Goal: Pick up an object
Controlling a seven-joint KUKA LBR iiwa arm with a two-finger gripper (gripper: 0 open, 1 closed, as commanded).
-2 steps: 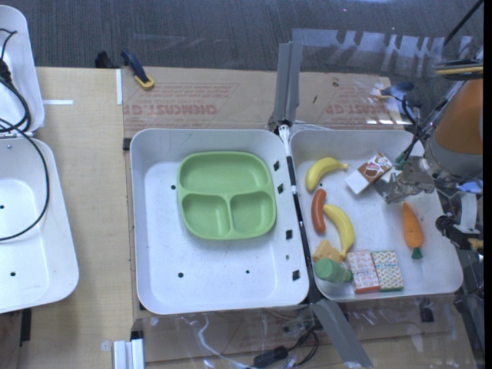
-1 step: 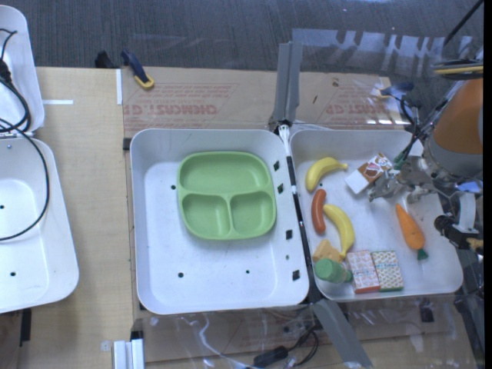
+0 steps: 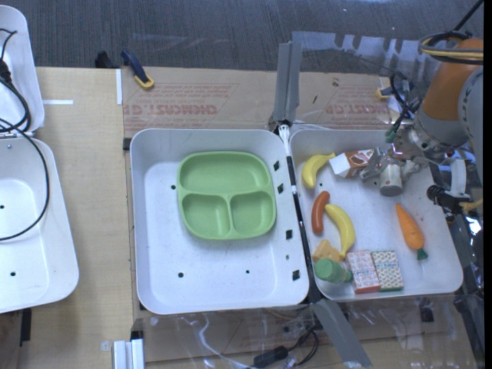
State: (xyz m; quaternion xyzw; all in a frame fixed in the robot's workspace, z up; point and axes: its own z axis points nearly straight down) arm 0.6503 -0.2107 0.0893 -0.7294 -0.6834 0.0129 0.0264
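The right bin (image 3: 377,220) holds the loose objects. Two yellow bananas lie in it, one at the back left (image 3: 314,167) and one in the middle (image 3: 342,225). Beside them lies a red sausage (image 3: 320,211). An orange carrot (image 3: 410,227) rests near the right wall. Two patterned boxes (image 3: 375,270), a green lump (image 3: 332,270) and a yellow wedge (image 3: 326,250) sit at the front. A brown and white packet (image 3: 355,162) lies at the back. My gripper (image 3: 384,172) hangs low in the bin's back right part, just right of the packet.
The left bin (image 3: 146,229) carries a green divided plate (image 3: 227,194). A grey metal post (image 3: 287,83) rises between the bins at the back. A blue and yellow clamp (image 3: 137,69) lies on the cardboard behind. White trays with a black cable (image 3: 23,206) stand far left.
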